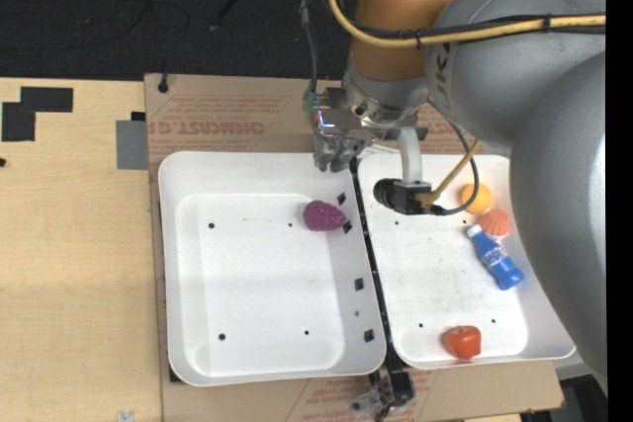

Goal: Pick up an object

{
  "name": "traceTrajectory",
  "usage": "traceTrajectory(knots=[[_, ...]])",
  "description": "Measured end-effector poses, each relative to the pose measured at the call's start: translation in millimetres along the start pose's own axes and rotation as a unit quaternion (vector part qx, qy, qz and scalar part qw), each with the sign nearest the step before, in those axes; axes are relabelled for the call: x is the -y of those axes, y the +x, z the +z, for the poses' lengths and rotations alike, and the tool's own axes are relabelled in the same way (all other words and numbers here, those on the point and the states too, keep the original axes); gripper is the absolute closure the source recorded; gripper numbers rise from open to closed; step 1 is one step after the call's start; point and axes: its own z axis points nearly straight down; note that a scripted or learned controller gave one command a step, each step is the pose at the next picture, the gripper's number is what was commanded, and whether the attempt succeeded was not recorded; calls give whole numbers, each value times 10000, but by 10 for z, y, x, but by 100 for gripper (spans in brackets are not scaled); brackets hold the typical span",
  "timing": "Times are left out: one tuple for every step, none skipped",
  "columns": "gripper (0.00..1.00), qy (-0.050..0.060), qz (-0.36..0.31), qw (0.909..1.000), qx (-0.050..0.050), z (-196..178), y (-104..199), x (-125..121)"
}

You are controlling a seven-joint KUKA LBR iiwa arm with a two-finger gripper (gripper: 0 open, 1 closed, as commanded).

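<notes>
The grey arm with its orange band reaches in from the right, its two-finger gripper (336, 161) hanging over the far rim where the two shallow white bins meet; from here I cannot tell how the pincer is set. A small purple lumpy object (323, 215) lies in the left white bin (198, 311), near its right wall and just below the gripper. In the right white bin (534, 336) rest a blue bottle with an orange cap (494, 252), a small orange ball (477, 200) and a red-orange rounded object (462, 342) near the front edge.
</notes>
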Motion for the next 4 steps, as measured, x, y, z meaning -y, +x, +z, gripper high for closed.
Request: traceTrajectory(knots=[[100, -92, -22, 10000, -23, -123, 78, -29], [100, -166, -58, 9998, -48, -1409, 829, -5], [100, -170, -47, 9998, -54, -2873, 1169, 196], [100, -60, -3, 10000, -11, -2377, 875, 547]])
